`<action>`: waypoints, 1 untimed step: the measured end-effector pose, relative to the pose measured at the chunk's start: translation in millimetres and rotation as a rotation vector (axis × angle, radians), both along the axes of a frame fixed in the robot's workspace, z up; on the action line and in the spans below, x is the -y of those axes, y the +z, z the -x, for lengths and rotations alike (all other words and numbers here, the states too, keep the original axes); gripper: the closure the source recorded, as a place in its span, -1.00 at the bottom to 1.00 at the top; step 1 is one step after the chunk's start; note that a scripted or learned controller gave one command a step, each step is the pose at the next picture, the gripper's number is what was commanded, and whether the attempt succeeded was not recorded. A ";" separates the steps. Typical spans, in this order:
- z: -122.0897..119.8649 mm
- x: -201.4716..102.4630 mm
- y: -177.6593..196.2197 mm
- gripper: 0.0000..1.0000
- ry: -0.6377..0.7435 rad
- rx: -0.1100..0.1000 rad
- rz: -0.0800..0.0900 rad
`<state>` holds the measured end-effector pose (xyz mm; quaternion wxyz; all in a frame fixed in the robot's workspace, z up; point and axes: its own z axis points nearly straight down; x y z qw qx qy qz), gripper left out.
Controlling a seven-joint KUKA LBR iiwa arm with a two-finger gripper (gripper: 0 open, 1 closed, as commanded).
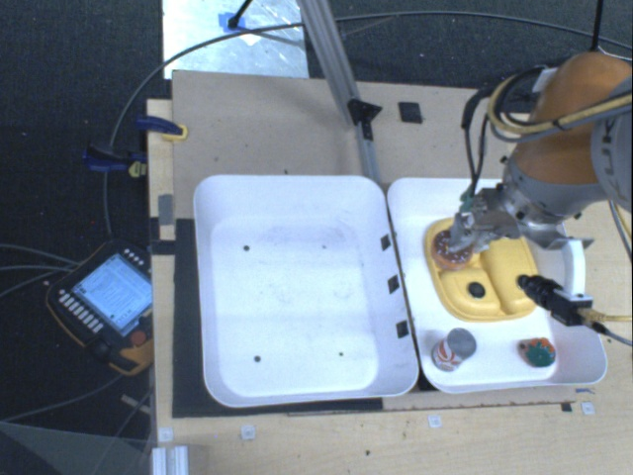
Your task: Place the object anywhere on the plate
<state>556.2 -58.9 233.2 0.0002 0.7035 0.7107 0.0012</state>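
The floor (59, 87) around everything is dark, almost black, and thin cables (129, 127) curl over it. On top of it sits a big brown bench (267, 127), flat and plain like cardboard. A shiny silver sheet (213, 23) lies past the far edge of the bench, and a grey pole (331, 52) slants down across it to the bench. Two white bins sit side by side on the bench. The left bin (292, 285) is the bigger one, with a few tiny dark dots on its bottom. The right bin (495, 369) touches it along one side. The robot arm (569, 97) comes in from the right, grey with a fat orange part, and hangs over the right bin. A yellow plate (490, 285) lies in the right bin, with a dark spot near its middle. The gripper (465, 234) is down at the far left end of the plate, right over a small round brown thing (455, 255) that lies on the plate there. It is too blurry to tell how wide the gripper is or if it has hold of anything. A small grey and red thing (453, 349) lies near the front of the right bin, and a small green and orange thing (537, 352) lies to its right. A screen box (104, 300) with orange edges lies on the floor to the left. Blue and yellow clamps (134, 146) grip the left edge of the bench.
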 end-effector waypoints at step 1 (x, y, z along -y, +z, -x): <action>1.3 -50.3 7.0 1.00 0.001 0.000 -0.001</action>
